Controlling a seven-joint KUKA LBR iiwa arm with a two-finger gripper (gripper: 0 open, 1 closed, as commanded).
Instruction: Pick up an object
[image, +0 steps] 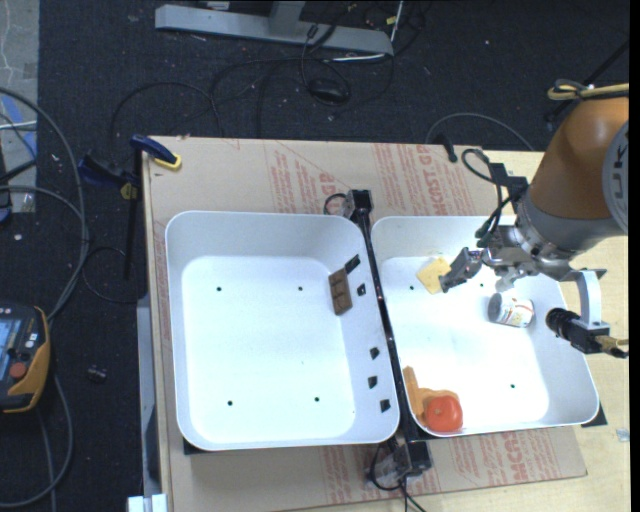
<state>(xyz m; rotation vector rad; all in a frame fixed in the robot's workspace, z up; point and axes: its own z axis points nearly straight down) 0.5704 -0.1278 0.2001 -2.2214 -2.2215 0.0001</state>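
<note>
Two shallow white plastic bins side by side on the pale brown bench (470, 180) with faded red print: left bin (190, 300) and right bin (560, 395), both smooth, glossy, round-cornered, dotted with small dark holes. In the left bin, one small dark brown rectangular block (341, 293) lying against the right wall. In the right bin, three loose things: one pale yellow, soft-looking irregular piece (433, 273) near the upper left; one small white cylindrical container with a printed label (511, 311), lying on its side toward the right; one round, shiny red-orange ball-like object (443, 411) in the lower left corner, touching a thin orange stick-shaped piece (411, 385). Reaching in from the right, the grey arm with its orange band (590, 130); dark metal hand (462, 270) low over the right bin, just beside the yellow piece, apart from the white container. Fingers slightly parted, nothing seen between them.
</note>
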